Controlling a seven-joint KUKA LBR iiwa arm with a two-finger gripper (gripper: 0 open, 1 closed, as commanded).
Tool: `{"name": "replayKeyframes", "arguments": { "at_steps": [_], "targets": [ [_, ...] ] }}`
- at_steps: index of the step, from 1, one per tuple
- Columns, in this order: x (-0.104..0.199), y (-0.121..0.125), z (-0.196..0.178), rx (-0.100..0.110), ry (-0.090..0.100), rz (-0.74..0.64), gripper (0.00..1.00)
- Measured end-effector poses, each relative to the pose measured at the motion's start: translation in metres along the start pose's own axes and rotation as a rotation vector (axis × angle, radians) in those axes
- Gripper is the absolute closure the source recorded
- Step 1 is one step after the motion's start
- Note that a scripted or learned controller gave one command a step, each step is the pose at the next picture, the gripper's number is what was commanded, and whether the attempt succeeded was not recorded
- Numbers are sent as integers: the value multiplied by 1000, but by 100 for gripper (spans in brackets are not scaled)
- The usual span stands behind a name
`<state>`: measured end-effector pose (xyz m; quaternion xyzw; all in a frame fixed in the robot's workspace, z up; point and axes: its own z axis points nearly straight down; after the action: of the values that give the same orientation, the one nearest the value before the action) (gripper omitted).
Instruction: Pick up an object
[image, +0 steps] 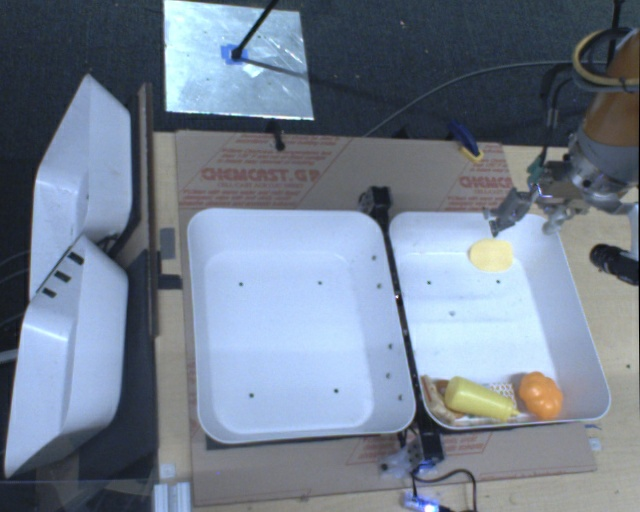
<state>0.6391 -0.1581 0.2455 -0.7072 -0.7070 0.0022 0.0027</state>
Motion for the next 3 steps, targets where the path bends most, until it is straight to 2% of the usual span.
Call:
{"name": "replayKeyframes", "arguments": {
  "at_steps": [1,2,3],
  "targets": [
    [0,1,-5,-8,-1,-1,0],
    [0,11,49,-4,0,-1,0],
    [5,8,92,-5,0,-2,0]
  ]
}}
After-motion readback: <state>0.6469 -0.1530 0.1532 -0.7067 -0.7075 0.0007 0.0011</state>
